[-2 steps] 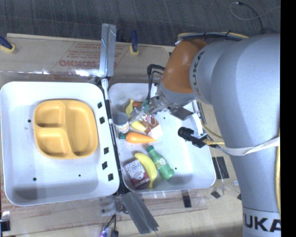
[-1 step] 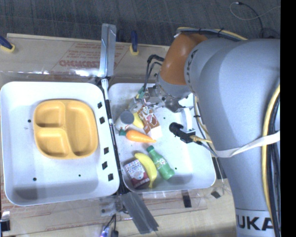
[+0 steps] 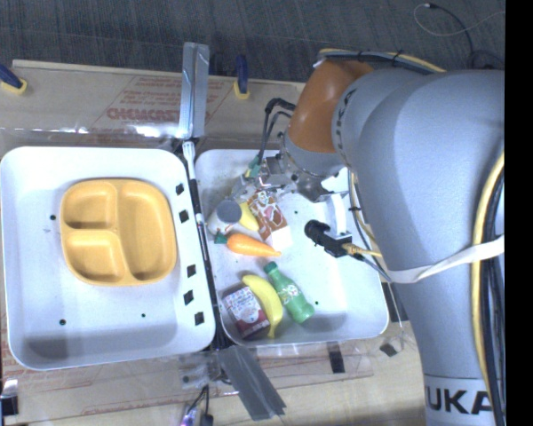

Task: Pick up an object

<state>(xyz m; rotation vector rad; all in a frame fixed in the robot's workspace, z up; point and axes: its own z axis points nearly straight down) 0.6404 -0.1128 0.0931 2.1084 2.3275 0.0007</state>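
Objects for picking lie in the right bin (image 3: 360,313), all on the bin-floor side of the gripper (image 3: 265,177), which hangs at the bin's far end under the grey arm (image 3: 409,176). Whether its jaws are open or closed I cannot tell. Nearest, just below the jaws, sits a printed carton (image 3: 268,214), long axis running away from them. Beyond it lie the banana (image 3: 266,298), green bottle (image 3: 289,293) and carrot (image 3: 250,245), the carrot crosswise.

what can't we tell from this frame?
- Claw: open or shut unclear; the arm's wrist overhangs it.
- Right bin: its right side hidden under the arm.
- Carton: print too small to read.
- Dark packet: label illegible, banana overlaps it.
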